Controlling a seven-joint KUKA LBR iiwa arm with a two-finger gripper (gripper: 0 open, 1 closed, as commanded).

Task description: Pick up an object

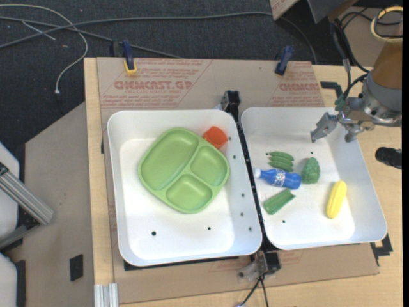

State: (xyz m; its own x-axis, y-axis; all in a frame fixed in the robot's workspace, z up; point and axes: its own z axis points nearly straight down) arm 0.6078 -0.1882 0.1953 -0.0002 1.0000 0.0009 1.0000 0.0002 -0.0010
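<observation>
1. Hanging over the right bin's (pixel 358 232) far right part, the gripper (pixel 337 128) is seen with fingers spread and nothing between them.
2. Toys are clustered mid-bin: pods (pixel 280 158), bottle (pixel 279 178), green lump (pixel 310 171), pickle (pixel 278 201).
3. A corn cob (pixel 336 199) lies apart, nearer the right wall.
4. A green tray (pixel 184 169) takes up most of the left bin (pixel 128 235).

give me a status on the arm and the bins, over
Tool open, holding nothing, over right white bin upper edge. Nearest pick: green bumpy toy; yellow corn-shaped toy beyond. Nothing blocking.
</observation>
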